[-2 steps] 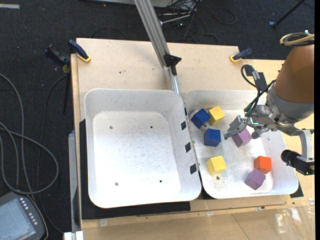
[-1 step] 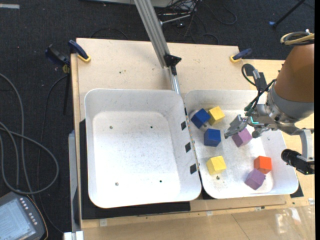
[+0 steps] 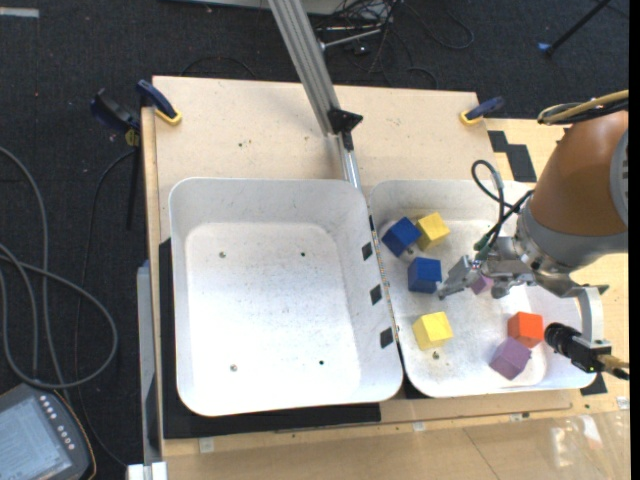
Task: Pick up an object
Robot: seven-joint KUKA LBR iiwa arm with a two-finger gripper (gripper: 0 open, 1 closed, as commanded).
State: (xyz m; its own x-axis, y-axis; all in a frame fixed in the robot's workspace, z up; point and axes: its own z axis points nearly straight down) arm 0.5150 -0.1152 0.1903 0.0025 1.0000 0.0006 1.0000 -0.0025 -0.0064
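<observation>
Reaching in low over the right bin (image 3: pixel 560 380), the claw (image 3: pixel 470 276) hung just beside the blue cube (image 3: pixel 424 273) (whether it was wide or narrow I could not tell), presumably because every block lay there, none in the left bin (image 3: pixel 200 208).

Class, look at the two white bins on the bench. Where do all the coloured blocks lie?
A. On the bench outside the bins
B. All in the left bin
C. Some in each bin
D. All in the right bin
D: the blue blocks, yellow blocks, orange block and purple block all lie in the right bin.
</observation>
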